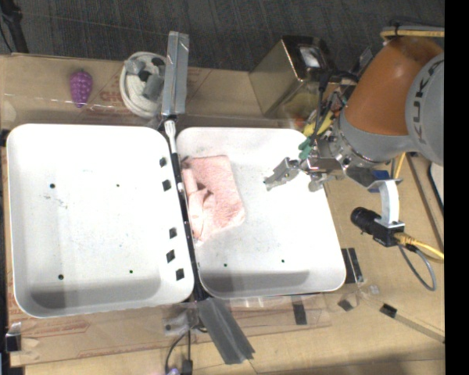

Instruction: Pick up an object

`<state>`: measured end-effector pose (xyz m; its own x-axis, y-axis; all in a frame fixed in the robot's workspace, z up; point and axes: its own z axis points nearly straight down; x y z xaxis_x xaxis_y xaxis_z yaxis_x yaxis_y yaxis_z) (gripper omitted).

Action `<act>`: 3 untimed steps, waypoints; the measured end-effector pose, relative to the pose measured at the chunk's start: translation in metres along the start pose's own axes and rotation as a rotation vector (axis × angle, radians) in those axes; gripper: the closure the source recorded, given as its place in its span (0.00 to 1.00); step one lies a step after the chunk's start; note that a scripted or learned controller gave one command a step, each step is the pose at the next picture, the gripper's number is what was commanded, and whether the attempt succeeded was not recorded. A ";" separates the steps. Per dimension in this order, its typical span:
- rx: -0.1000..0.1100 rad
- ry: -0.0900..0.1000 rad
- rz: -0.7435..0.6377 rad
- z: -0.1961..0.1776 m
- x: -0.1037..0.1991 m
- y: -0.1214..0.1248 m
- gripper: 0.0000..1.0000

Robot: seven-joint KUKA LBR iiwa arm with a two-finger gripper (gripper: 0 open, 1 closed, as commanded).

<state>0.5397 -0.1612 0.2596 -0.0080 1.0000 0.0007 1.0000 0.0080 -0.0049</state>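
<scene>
A: Where's the cloth (213,194)?

B: Crumpled pink, at the left side of the right bin (313,268), against the divider.

A: And the gripper (280,173)?

B: Over that bin's upper right, apart from the cloth. Too small and blurred; I cannot tell its opening.

A pink cloth (212,194) is lying crumpled in the right bin (297,233), bunched against that bin's left wall, beside the divider between the two bins. It is looking soft and towel-like, pale pink with a nubby texture. Its upper part is spreading out roughly flat and squarish, while its lower left part is folding over itself into thicker ridges. It is resting on the bin's white floor, nearer the far side than the near edge.
</scene>
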 end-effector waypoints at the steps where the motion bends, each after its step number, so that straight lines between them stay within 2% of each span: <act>1: -0.001 -0.001 0.035 0.067 0.033 0.100 0.00; 2: -0.001 0.000 0.060 0.168 0.010 0.055 0.00; 3: 0.002 0.000 0.001 0.168 0.053 0.056 0.00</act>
<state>0.5942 -0.1073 0.0909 -0.0072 1.0000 0.0008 1.0000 0.0072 -0.0067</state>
